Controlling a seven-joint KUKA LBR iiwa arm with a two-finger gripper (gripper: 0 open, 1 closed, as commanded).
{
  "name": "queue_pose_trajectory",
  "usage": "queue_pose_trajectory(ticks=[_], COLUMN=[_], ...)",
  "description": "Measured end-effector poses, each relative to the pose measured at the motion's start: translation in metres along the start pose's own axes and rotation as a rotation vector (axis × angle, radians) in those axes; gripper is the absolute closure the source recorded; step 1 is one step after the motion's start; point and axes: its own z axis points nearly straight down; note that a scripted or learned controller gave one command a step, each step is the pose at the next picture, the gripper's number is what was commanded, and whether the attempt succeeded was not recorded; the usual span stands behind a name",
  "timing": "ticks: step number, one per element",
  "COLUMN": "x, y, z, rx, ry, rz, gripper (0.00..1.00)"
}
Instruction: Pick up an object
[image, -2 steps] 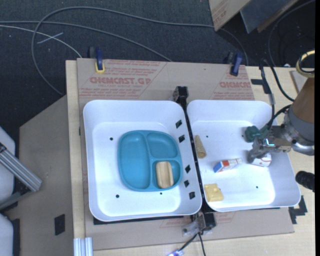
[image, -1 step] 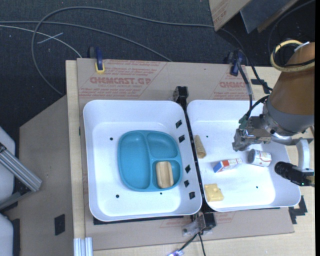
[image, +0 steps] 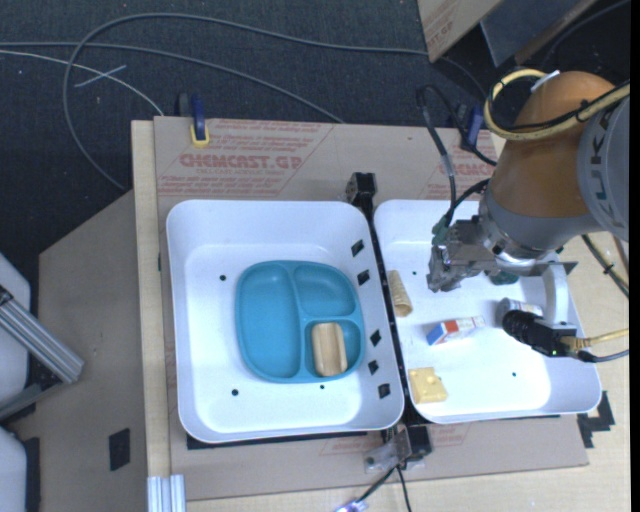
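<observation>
Right bin (image: 560, 400) is where you're working: the gripper (image: 445, 272) hangs over it, can't tell its finger state. Your nearest grab, the small white tube (image: 455, 329), lies just below toward the front, long axis running roughly left-right.

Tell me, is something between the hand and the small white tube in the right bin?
Nothing visible is in the way. The hand hangs over the right bin, above and a little left of the white tube. The bin floor between them is bare; the cork-like piece lies off to the left.
</observation>
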Motion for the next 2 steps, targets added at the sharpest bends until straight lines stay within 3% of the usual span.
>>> queue_pose_trajectory(ticks=[2], x=[0.096], y=[0.015], z=[-0.005], rx=[0.000], ry=[0.000], rz=[0.001], gripper=[1.00])
